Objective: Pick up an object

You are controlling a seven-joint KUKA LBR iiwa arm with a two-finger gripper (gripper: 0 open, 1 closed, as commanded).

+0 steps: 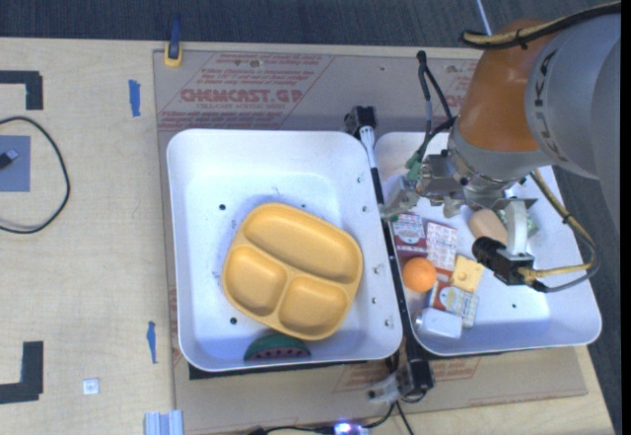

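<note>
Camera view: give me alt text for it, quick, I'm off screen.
The grey arm reaches in from the right, its claw low over the right bin, which holds an orange, small packets and other bits. The left bin holds a yellow divided tray and a watermelon slice at its near edge.

Grey arm [582, 88], orange band, black cables

Tray [293, 269] in left bin [197, 167]; orange [419, 274] in right bin [572, 320].
</note>
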